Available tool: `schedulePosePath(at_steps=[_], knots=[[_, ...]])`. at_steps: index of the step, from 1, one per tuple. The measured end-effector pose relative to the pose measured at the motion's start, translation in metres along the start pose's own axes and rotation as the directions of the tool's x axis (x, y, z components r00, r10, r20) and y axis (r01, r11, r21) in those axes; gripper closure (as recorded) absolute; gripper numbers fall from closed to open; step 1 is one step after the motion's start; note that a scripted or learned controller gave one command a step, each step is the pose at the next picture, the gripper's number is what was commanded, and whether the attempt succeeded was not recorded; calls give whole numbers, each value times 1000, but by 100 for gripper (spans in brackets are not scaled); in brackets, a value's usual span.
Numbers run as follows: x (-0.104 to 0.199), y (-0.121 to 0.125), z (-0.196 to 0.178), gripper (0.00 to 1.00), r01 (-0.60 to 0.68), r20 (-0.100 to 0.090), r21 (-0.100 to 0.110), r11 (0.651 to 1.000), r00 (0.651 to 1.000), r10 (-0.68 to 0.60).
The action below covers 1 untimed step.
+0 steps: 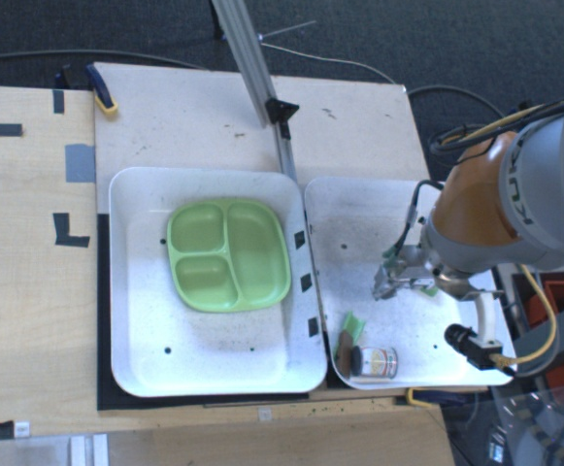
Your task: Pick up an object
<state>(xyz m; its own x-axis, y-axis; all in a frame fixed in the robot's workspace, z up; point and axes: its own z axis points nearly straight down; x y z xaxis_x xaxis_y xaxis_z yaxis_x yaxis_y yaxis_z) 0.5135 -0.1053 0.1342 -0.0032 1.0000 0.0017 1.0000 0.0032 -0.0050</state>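
Small jar lies near the right bin's front edge, gripper above and to its right

Small jar (pixel 380 362) rests on its side in the right bin (pixel 359 212), close to the front wall, with a dark cap-like end beside it and a green scrap (pixel 352 327) just behind; we judge it light and rigid, with a smooth round body that may roll or slip, so we would take it across the middle of the barrel, fingers closing across its width; the gripper (pixel 390 285) hangs over the middle of the same bin, apart from the jar, which sits nearer the front edge and slightly to its left; we cannot tell whether it is open or closed, and we see nothing held in it; the green divided plate (pixel 229 254) lies flat in the left bin (pixel 126 260), well apart from the arm; we judge it wide, thin and hard to pinch, a poorer choice
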Motion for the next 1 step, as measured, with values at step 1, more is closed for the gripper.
schedulePosePath(at_steps=[1], knots=[[-1, -5, -61, 100, -2, 2, -9, 1000, 1000, 2]])
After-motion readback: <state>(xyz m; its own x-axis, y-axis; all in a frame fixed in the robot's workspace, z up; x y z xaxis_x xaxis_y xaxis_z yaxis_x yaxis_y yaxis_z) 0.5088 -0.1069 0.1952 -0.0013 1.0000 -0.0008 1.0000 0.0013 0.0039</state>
